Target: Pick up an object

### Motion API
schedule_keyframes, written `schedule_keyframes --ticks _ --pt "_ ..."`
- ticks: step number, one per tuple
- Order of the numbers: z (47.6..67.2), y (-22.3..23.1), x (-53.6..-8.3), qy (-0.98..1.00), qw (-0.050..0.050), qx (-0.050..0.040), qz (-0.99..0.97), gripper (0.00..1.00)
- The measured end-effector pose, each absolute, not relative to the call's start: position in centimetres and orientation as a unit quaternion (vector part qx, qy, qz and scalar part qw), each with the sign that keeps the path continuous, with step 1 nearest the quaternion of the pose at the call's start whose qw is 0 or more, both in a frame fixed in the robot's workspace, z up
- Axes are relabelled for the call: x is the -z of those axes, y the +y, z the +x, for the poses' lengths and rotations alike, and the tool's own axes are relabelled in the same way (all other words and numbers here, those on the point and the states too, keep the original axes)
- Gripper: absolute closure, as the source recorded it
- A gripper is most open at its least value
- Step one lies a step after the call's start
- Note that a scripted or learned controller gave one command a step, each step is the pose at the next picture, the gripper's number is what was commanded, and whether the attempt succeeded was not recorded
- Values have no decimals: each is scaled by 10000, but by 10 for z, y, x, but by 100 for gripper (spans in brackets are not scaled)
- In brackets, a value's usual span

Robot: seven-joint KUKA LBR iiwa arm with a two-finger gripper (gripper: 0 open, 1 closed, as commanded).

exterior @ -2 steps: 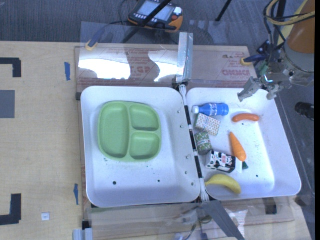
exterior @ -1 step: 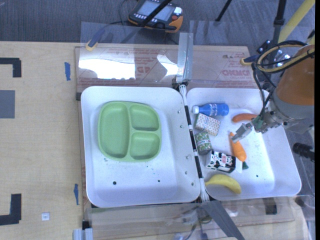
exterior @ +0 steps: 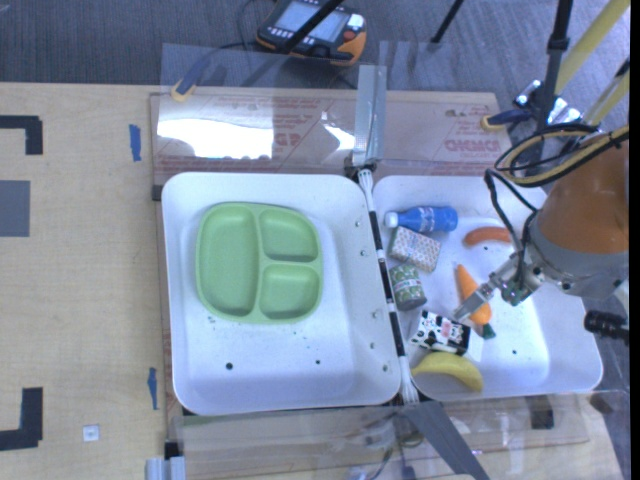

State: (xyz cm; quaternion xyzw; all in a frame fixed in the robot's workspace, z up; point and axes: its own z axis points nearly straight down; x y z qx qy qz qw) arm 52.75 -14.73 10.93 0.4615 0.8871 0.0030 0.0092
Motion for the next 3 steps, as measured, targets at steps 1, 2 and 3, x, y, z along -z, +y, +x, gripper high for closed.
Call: schedule_keyframes --ticks 1,2,3 --pt "527 -147 -118 8866 94 -33 4624 100" --pt "594 -61 -186 8773 18 -10 4800 100" --pt "594 -61 -185 8771 15 -8 4803 0"
